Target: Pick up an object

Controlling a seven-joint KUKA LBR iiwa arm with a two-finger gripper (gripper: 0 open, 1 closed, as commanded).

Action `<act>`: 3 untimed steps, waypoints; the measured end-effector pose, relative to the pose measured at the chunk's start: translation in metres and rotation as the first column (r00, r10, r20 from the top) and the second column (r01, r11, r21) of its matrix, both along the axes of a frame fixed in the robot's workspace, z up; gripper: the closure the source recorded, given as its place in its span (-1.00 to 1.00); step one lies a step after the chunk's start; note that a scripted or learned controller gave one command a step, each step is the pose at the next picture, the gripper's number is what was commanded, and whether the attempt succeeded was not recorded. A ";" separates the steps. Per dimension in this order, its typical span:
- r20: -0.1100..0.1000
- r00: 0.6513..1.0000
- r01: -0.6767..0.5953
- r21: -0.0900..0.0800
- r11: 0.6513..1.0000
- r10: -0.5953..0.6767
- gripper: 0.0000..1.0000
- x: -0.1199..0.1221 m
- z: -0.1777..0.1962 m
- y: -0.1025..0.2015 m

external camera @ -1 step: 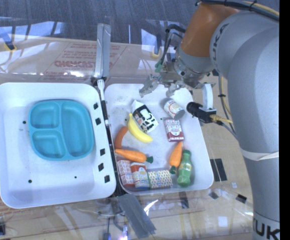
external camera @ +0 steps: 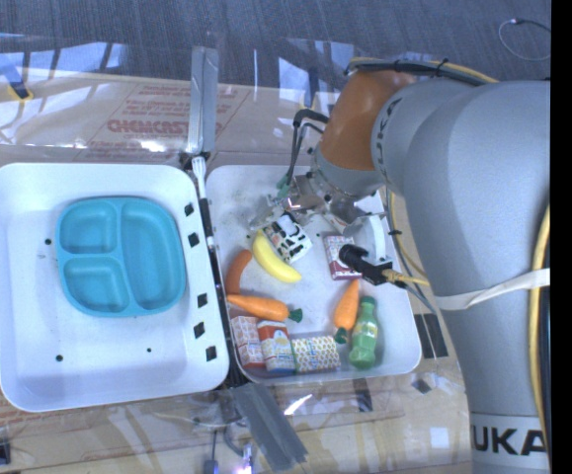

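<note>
My gripper (external camera: 287,211) reaches down into the right bin (external camera: 234,188), at its upper middle. Directly below it, touching or nearly so, lies a small black-and-white patterned carton (external camera: 288,238). A yellow banana (external camera: 275,261) lies just left of and below that carton. Three orange carrots are in the bin: one (external camera: 237,270) by the left wall, one (external camera: 262,307) lying flat below the banana, one (external camera: 347,305) at the right. A green bottle (external camera: 365,335) stands at the lower right.
Small food boxes (external camera: 286,350) line the right bin's front wall. A pink packet (external camera: 339,258) lies right of the carton. The left bin (external camera: 19,363) holds a blue divided plate (external camera: 121,255). The grey arm (external camera: 463,186) covers the right bin's right side.
</note>
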State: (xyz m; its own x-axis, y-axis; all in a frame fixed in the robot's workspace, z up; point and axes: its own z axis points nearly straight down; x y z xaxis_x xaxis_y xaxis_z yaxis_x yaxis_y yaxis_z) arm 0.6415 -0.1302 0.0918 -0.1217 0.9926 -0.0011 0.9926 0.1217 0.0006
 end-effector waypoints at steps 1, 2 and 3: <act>-0.001 1.000 -0.004 0.000 1.000 0.004 1.00 0.001 0.012 0.000; -0.002 0.987 -0.163 0.001 0.987 0.163 1.00 -0.022 0.144 0.060; -0.002 0.999 -0.050 0.000 0.999 0.050 1.00 0.008 0.159 0.082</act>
